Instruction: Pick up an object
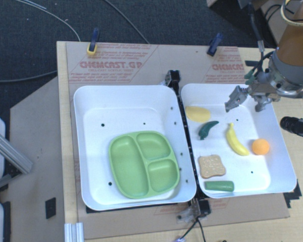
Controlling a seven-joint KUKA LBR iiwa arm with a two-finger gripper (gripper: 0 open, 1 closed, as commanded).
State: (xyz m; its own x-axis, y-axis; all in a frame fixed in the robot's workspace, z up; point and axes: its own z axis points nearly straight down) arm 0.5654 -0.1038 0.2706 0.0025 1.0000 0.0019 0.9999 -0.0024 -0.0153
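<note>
Nearest, a green pickle point(219, 186) lies flat below toast point(211, 166); curved yellow banana point(236, 141); gripper point(248, 101) spread wide, holding nothing

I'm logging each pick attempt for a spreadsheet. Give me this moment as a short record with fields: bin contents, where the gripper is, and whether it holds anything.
left bin: green divided plate
right bin: yellow lemon-shaped piece, dark green pepper, banana, orange ball, toast slice, green cucumber
gripper: over the right bin's far end, above the banana
fingers: open
held object: none seen between the fingers
pick status: not yet done
</note>
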